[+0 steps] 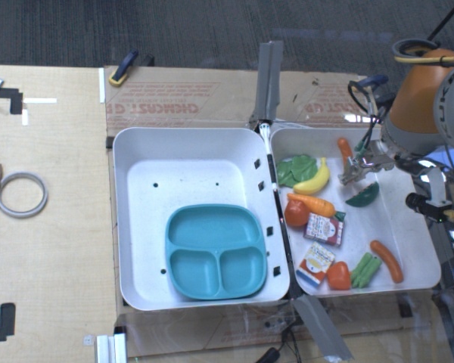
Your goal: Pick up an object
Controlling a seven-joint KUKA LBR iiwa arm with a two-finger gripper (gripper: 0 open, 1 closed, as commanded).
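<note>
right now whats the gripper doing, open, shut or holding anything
Gripper: cannot tell open or shut; it sits low in the right bin, just right of the banana, with no object seen between its fingers.

The bench [53,278] bears two white bins [129,225] and a tape roll [20,194].

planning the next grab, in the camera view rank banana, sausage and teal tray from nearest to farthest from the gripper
Measured from the gripper in the right bin:
1. banana, just to its left, by the green leafy piece.
2. sausage, below it, near the right bin's lower right corner.
3. teal tray, across the divider in the left bin, farthest.
</note>
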